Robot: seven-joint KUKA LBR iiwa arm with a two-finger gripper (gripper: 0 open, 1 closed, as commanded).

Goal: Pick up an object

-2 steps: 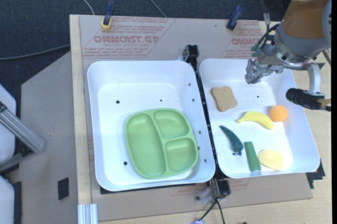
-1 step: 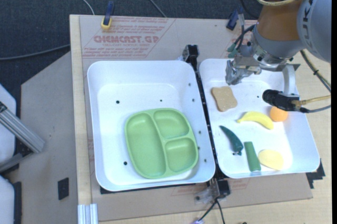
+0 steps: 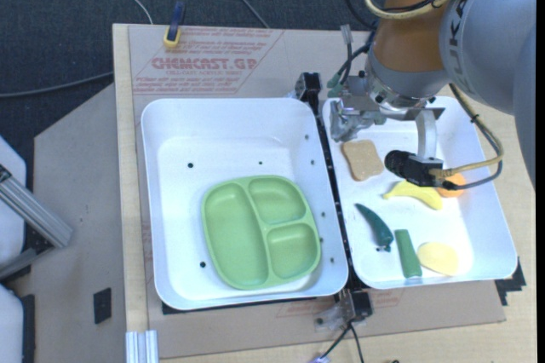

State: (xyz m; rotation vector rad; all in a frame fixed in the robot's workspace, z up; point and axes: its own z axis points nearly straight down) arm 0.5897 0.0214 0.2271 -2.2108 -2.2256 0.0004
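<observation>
The bench carries 2 shallow white bins side by side on a board (image 3: pixel 221 63) printed with red lettering. The left bin (image 3: pixel 183 144) holds 1 item: a green tray (image 3: pixel 260 229) with 3 compartments, lying flat toward the near side. The right bin (image 3: pixel 487 221) holds 5 loose items. A tan slice (image 3: pixel 363 158) lies at the far left, close to the wall shared by the 2 bins. A banana (image 3: pixel 417 193) lies to its right, near the middle of the bin. A dark green curved piece (image 3: pixel 375 225) lies nearer the camera, beside the shared wall. A green block (image 3: pixel 408 255) lies just right of that piece, and a pale yellow oval piece (image 3: pixel 440 257) touches or nearly touches the block on its right. The arm (image 3: pixel 502 20) reaches in from the right, and its wrist covers the far part of the right bin. The gripper (image 3: pixel 345 129) sits over the far left corner of the right bin, just beyond the tan slice, with the shared wall directly to its left. Whether the gripper is open or closed cannot be told, and no item is seen in its grasp. A black clip (image 3: pixel 308 87) stands at the far end of the shared wall, close to the gripper. A yellow clamp (image 3: pixel 174 31) grips the far edge of the board.
</observation>
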